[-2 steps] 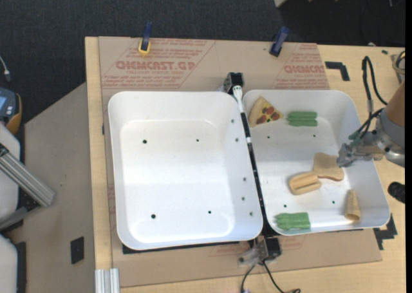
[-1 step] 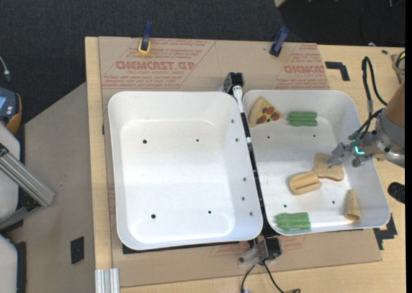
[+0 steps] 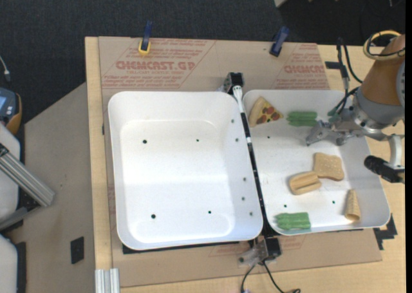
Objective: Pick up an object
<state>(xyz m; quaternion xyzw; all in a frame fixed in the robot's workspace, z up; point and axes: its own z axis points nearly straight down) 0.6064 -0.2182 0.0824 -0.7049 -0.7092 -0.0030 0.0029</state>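
Green ridged block (image 3: 293, 221) – front rim | claw (image 3: 317, 136) – metal, over bin (image 3: 367, 217)

Dark speckled carpet floor (image 3: 77, 2) around a cardboard-topped bench (image 3: 193, 60), blue clamps (image 3: 146, 33) at its far edge.

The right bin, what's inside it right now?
The right bin holds a pizza slice, two green pieces, toast, a bread roll and a cone. The gripper covers part of its floor.

Left bin (image 3: 174, 169) gives you open passage. In the right bin (image 3: 277, 156), the toast (image 3: 329, 167) and bread roll (image 3: 304, 183) crowd 4 o'clock; the pizza slice (image 3: 263, 111) blocks 11 o'clock.
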